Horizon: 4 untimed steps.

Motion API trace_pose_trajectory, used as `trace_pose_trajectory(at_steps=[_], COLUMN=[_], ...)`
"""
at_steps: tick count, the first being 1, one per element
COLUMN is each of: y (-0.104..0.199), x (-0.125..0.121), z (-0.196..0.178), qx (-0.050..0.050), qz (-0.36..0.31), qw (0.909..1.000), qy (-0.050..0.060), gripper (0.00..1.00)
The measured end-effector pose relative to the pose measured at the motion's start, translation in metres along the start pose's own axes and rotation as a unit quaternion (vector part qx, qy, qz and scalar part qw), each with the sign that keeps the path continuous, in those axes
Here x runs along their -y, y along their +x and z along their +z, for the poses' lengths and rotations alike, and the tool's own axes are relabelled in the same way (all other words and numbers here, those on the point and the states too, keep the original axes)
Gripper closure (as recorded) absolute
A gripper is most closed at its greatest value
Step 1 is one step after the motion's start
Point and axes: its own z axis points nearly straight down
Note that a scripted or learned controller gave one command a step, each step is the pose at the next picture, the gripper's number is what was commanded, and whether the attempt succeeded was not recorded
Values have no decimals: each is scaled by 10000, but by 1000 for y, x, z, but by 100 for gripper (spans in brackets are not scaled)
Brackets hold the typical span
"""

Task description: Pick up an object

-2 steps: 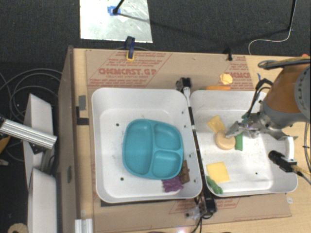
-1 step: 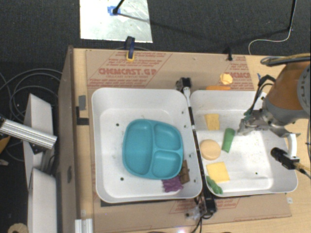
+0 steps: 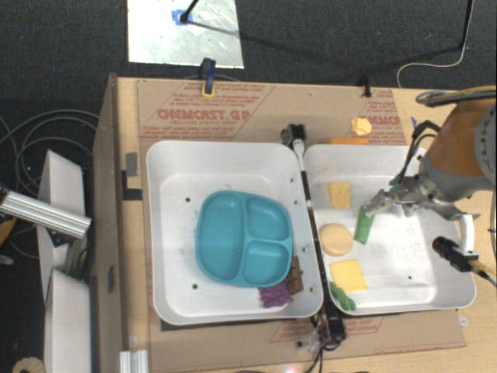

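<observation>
In the right bin (image 3: pixel 435 286) a green stick-shaped piece (image 3: pixel 363 225) lies tilted near the middle. My gripper (image 3: pixel 386 199) hangs just above and to the right of its upper end, close to it; contact is not clear. Left of the green piece are a small yellow square (image 3: pixel 339 195), a round tan disc (image 3: pixel 337 239) and a larger yellow square (image 3: pixel 349 274). A green leafy piece (image 3: pixel 342 298) lies at the bin's front left corner. The grey arm with its orange band (image 3: pixel 466 142) comes in from the right.
The left bin (image 3: pixel 175 185) holds a teal divided plate (image 3: pixel 244 238), with a purple piece (image 3: pixel 273 295) and a brown piece (image 3: pixel 296 280) at its front right. An orange strip (image 3: pixel 349 140) rests on the right bin's back rim. A yellow piece (image 3: pixel 361 125) lies on the cardboard behind.
</observation>
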Motion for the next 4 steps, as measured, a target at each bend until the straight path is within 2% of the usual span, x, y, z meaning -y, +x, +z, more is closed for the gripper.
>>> trace_pose_trajectory(at_steps=[1,2,3,4], y=[47,-2,31,29], x=[8,66,14,16], z=[17,16,15,5], qx=[-25,-10,-12,-12], qz=[-25,37,-31,-11], qw=[10000,9999,10000,10000], qy=[86,102,51,61], gripper=[0,0,0,100])
